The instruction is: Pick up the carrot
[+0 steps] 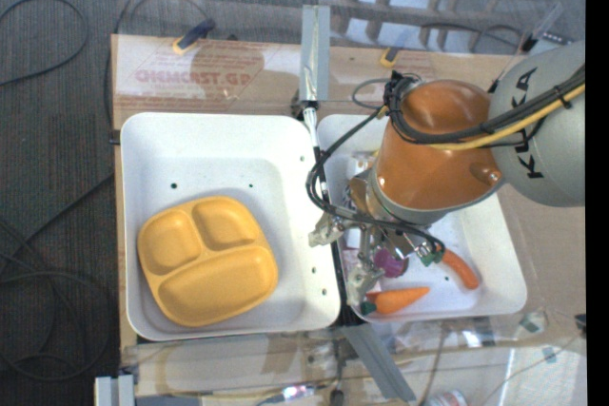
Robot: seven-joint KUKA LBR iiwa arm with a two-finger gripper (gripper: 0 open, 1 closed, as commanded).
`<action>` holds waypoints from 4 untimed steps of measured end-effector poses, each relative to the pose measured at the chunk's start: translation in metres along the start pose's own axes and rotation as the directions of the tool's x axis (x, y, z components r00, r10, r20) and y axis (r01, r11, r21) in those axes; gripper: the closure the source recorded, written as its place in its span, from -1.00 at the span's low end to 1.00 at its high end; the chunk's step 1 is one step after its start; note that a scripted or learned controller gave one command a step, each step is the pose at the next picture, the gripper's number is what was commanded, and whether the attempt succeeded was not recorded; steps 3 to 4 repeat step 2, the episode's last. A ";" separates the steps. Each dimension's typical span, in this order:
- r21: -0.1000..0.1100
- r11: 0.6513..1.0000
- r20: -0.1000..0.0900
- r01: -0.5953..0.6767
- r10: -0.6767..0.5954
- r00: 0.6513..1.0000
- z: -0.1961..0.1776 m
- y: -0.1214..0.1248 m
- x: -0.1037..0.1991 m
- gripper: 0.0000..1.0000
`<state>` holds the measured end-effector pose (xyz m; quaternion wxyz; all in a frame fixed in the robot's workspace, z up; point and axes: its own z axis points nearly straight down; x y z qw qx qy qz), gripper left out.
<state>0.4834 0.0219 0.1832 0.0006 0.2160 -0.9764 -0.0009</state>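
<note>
The carrot (400, 300), orange with a green stem end at its left, lies flat near the front edge of the right bin (500, 295). The gripper (379, 258) hangs below the arm's orange band (433, 147), low over the bin's front left part, just above and slightly left of the carrot. A purple object (390, 262) sits right under the gripper, partly hidden by it. Nothing orange shows between the gripper parts.
A second orange-red piece (461, 271) lies right of the gripper in the right bin. The left bin (171, 143) holds a yellow divided plate (207, 259). Black cables (328, 162) loop off the wrist above the wall between the bins.
</note>
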 end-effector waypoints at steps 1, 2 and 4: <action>0.001 0.994 0.001 0.105 -0.105 0.994 0.000 -0.051 0.015 -1.00; 0.010 0.984 0.009 0.180 -0.181 0.984 0.093 -0.163 0.052 -1.00; 0.010 0.984 0.009 0.180 -0.181 0.984 0.093 -0.163 0.052 -1.00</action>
